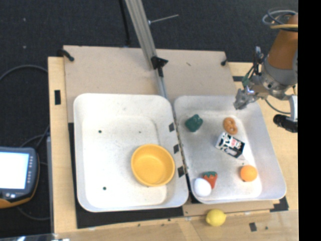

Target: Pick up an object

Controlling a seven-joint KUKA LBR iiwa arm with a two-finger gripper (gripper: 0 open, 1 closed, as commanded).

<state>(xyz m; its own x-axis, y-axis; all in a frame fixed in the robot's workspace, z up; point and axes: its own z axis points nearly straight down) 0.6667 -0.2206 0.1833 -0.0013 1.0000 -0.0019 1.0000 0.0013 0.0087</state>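
Camera view, listed by size.

Bench (115, 69): pale board on a dark carpeted floor, bearing two shallow white bins side by side, so that items can be drawn from either.

Left bin (100, 114): holds one yellow bowl (152, 164), upright, near its right wall.

Right bin (266, 134): holds the small candidates, loosely scattered and mostly apart, which should leave room to come down on each.

Arm: grey with orange band, reaching in from the right. Gripper (242, 101) hangs over the right bin's upper right corner, holding nothing; how far its jaws stand apart cannot be told.

Metal post (143, 31): slants from the top to the gap between bins.

Screen device (17, 172): at the left edge, off the bench.

Black-and-white carton (230, 144): tilted, mid-bin.

Green object (193, 123): near the left wall.

Orange fruit (248, 173): lower right.

Brown lump (230, 125): just above the carton, nearest the gripper, so the likeliest pick.

White egg (202, 187): touching a red-and-green piece (212, 178).

Lemon (215, 217): outside both bins, on the bench's front edge.
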